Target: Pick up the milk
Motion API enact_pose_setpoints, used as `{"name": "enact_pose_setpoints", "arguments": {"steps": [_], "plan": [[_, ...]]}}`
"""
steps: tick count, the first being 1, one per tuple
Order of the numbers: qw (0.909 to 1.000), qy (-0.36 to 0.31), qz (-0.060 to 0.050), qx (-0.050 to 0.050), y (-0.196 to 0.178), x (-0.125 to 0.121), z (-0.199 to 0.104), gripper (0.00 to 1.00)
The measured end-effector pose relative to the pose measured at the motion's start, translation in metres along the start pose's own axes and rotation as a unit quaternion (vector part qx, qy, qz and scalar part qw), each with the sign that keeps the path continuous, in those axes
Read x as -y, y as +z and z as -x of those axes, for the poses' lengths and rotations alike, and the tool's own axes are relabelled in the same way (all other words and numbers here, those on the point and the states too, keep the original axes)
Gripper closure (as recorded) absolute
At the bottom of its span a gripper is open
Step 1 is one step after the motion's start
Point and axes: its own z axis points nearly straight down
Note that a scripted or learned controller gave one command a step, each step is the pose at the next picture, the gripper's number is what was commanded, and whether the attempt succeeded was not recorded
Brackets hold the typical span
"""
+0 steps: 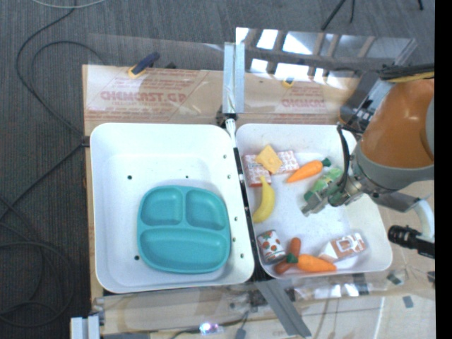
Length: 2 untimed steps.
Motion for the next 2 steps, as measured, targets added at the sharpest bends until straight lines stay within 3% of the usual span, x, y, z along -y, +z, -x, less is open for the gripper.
{"name": "enact_pose_setpoints", "arguments": {"steps": [1, 2], "plan": [[0.9997, -0.023, 0.0, 0.001, 0.021, -0.009, -0.022, 1.0], [0.9967, -0.081, -0.001, 0.001, 0.043, -0.029, -0.003, 1.0]]}}
